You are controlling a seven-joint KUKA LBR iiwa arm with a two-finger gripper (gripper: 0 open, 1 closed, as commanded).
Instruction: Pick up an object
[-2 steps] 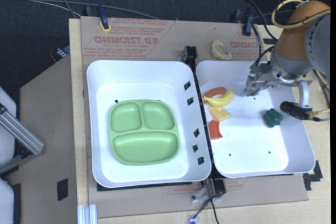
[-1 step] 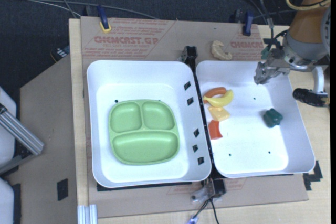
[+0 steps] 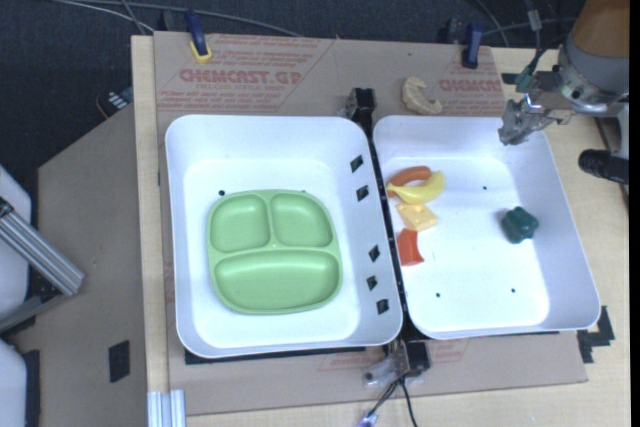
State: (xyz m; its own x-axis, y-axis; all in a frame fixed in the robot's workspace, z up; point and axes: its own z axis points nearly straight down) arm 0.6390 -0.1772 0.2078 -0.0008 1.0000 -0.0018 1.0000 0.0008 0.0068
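Note:
The right bin (image 3: pixel 560 305) holds a dark green lump (image 3: pixel 519 225) toward its right side. Near the bin's left wall lie an orange piece (image 3: pixel 407 176), a yellow banana-shaped piece (image 3: pixel 421 188), a pale yellow block (image 3: pixel 421 217) and a small red block (image 3: pixel 410 247). My gripper (image 3: pixel 516 127) hangs over the bin's far right corner, well above and behind the green lump, with nothing seen in it.
The left bin (image 3: pixel 190 165) carries a green divided plate (image 3: pixel 273 251). A beige object (image 3: pixel 421 96) lies on the cardboard behind the bins. Blue clamps (image 3: pixel 199 43) (image 3: pixel 471 46) grip the board's far edge. Cables cross the dark floor behind.

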